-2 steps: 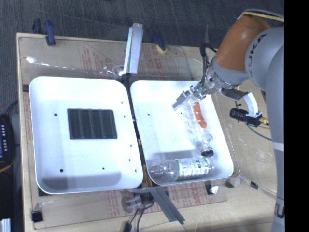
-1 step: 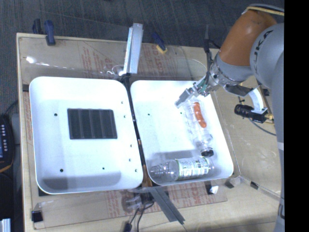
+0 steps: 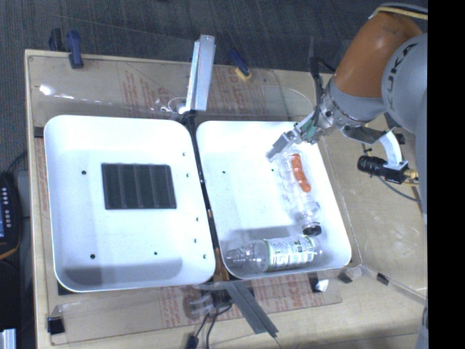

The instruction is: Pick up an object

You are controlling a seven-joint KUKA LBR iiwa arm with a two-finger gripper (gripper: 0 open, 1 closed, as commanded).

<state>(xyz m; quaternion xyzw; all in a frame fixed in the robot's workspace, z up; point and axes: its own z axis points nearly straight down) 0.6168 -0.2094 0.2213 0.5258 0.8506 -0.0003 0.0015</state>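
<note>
Tool (image 3: 282, 149) sits low over the right bin (image 3: 240, 202), at about 1 o'clock of that bin's floor, arm reaching in from 3 o'clock. Cannot tell from this angle whether it stands apart or together; nothing is visibly held in it.

Just below the tool, toward 5 o'clock: a clear bottle with an orange insert (image 3: 298, 184), lying flat, long axis running roughly 11 to 5, dark cap end pointing toward 5. Its upper end is touching or just beside the tool tip; which of the two, I cannot say.

Further out, along the bin's 6 o'clock wall: a second clear bottle with a printed label (image 3: 272, 254), lying flat, axis about 9 to 3, pressed close to the rim.

Left bin (image 3: 73, 195) at 9 o'clock of the tool carries a dark ribbed panel (image 3: 138, 186); well apart, not in play.

Judgement: step in hand is the descent and closing on the orange-insert bottle. To do it well:
- straddle the body across its short axis, not along it
- aim mid-body rather than the tip, or it will likely squirt out or pivot
- smooth round plastic looks slippery; close firmly
- lift straight before travelling, clear of the 3 o'clock rim
</note>
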